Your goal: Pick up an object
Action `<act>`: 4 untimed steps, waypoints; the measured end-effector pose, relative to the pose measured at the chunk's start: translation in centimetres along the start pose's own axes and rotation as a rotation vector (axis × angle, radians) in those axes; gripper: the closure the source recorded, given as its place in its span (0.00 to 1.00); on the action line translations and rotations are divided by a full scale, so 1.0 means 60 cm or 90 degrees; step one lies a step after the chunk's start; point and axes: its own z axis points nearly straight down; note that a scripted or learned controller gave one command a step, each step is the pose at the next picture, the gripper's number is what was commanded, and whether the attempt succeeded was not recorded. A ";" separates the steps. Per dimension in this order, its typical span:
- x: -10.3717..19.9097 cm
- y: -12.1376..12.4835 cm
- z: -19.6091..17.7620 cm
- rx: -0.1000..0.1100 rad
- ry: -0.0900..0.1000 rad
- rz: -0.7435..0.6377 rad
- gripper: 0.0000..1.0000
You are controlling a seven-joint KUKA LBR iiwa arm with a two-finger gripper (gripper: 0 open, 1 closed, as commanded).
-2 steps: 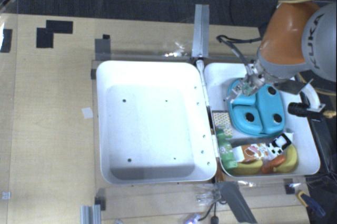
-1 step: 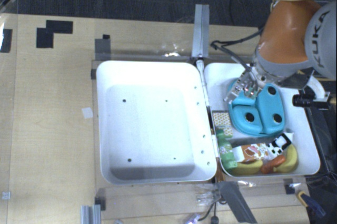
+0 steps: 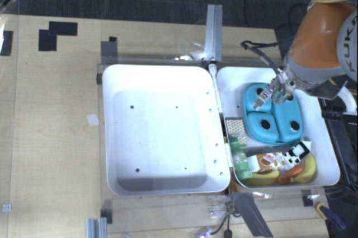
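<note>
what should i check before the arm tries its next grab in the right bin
1. Gripper placed over a target: ok, it sits above the upper part of the blue tray-like object.
2. Object held already: not ok, nothing shows between the jaws.
3. Jaws open or shut: cannot tell, the view is too small to judge.
4. Blue object free to lift: cannot tell, its lower edge lies close to the pile of small items along the near side of the right bin.
5. Cable near the wrist: cannot tell whether it would snag.
6. Drop place: ok, the left bin lies beside the right one.
</note>
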 end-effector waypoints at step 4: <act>0.102 0.002 -0.004 0.001 0.001 0.076 1.00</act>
